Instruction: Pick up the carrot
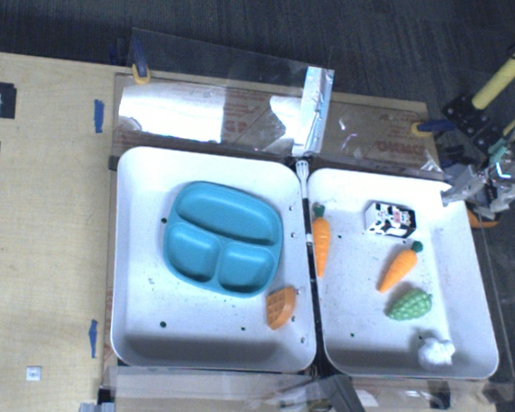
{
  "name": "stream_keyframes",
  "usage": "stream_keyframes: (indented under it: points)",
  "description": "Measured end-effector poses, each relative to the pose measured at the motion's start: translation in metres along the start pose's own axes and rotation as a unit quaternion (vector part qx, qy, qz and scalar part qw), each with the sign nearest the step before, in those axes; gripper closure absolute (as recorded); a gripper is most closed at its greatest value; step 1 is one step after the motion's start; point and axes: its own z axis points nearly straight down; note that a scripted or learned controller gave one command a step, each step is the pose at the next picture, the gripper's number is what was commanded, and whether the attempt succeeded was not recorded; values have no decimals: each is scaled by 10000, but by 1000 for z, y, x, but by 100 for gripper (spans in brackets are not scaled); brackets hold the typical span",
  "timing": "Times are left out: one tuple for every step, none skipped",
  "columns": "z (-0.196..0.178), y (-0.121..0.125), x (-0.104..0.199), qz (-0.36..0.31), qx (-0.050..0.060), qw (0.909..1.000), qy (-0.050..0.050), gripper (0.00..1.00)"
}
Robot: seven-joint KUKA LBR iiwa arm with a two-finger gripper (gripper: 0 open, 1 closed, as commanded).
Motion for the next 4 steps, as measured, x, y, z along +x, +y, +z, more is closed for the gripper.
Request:
stream_keyframes:
  points:
    - [140,-33,2,-1477,15,9890,10,0]
    - [174,-43,42,-1943,-21,9809,-8,0]
    - [161,-41,41,-1932,-61,9811,-26,100]
    - [83,-3,93,-1001,-22,9950,-1,100]
